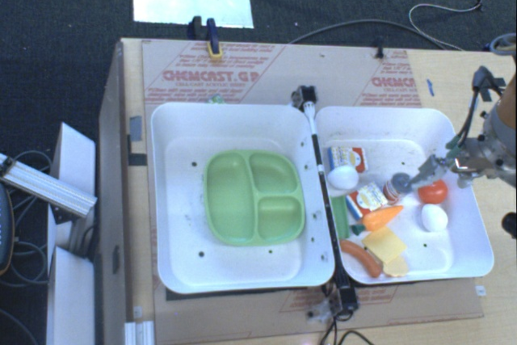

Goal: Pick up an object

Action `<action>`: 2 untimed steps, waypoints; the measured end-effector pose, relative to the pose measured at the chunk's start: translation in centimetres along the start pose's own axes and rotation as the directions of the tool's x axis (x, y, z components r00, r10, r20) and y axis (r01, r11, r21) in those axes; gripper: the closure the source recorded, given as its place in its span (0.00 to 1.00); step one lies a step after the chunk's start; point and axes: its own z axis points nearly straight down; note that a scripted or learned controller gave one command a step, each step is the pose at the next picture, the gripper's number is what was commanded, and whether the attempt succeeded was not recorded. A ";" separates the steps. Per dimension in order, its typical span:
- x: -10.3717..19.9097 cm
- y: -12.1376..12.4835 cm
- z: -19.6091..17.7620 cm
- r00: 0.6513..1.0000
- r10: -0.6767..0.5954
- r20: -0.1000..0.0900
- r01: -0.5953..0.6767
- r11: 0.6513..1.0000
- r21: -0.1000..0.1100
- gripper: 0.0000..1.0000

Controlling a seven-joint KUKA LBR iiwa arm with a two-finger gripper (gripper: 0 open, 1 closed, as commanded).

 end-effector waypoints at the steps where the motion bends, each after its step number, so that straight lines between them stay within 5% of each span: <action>1: -1.2 3.4 14.0 1.000 0.002 -0.001 -0.002 1.000 0.004 0.00; 2: 0.7 8.9 17.7 1.000 0.000 0.000 0.000 1.000 -0.001 0.00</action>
